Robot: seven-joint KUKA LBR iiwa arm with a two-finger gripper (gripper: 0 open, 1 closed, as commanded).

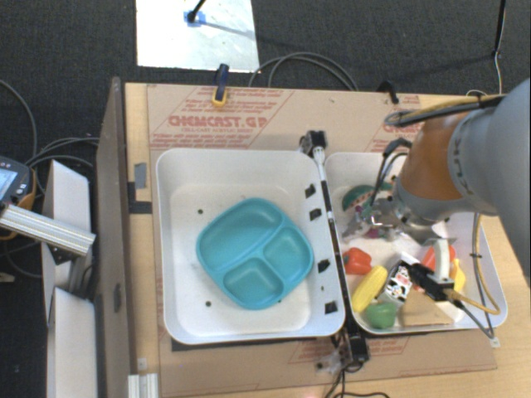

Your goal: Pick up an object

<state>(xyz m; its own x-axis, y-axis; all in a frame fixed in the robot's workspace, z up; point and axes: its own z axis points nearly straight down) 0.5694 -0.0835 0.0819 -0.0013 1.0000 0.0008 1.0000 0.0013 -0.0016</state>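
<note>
The right bin [348, 168] holds several small objects: an orange-red piece [358, 260], a yellow banana-like piece [369, 283], a green round piece [382, 314], a black-and-white patterned item [399, 282] and a green-and-dark item [360, 196] near the back. My gripper [371, 220] reaches down into this bin from the right, just above the orange-red piece and beside the green-and-dark item. The grey wrist with its orange band [431, 164] hides much of the bin's right half.
The left bin [178, 189] holds a teal divided plate [254, 253]. A black-clipped divider [322, 214] separates the two bins. Cables [477, 301] trail over the right bin's front corner. Cardboard [249, 118] lies under both bins.
</note>
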